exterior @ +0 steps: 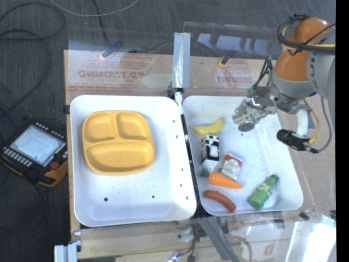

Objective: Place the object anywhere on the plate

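A yellow divided plate [118,141] lies in the left bin [131,201]. The right bin [283,162] holds a yellow banana [208,127], a black-and-white milk carton [210,148], a small red-and-white box [232,166], an orange carrot [224,180], a red sausage [220,200] and a green bottle [263,192]. My gripper [245,117] hangs over the upper right part of the right bin, to the right of the banana and apart from it. Nothing shows between its fingers.
A tablet-like pendant [37,152] lies on the floor left of the bench. Cables run across the dark floor at the top left. A metal divider post [180,64] stands between the bins at the back.
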